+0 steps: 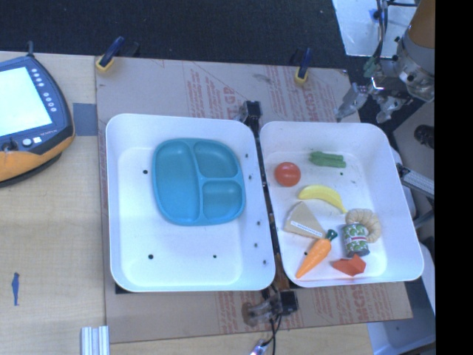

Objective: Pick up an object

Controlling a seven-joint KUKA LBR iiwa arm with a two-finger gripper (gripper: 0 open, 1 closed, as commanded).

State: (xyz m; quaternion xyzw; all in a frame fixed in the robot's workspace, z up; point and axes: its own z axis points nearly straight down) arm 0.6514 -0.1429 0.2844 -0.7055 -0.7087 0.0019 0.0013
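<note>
My gripper (367, 106) hangs above the far right corner of the right bin (399, 198), its two fingers spread open with nothing between them. Inside that bin lie a red tomato (287, 173), a green bean pod (327, 159), a yellow banana (322, 196), a tan wedge of sandwich (304, 220), an orange carrot (315, 255), a small green can (355, 239), a beige pretzel-like piece (364, 219) and a red piece (349, 266). The gripper is well up and to the right of the bean pod, touching none of them.
The left bin (126, 213) holds a blue divided plate (198, 180). A tablet-like pendant (29, 117) rests on the bench at the far left. Two clamps (109, 54) (301, 66) grip the board's far edge.
</note>
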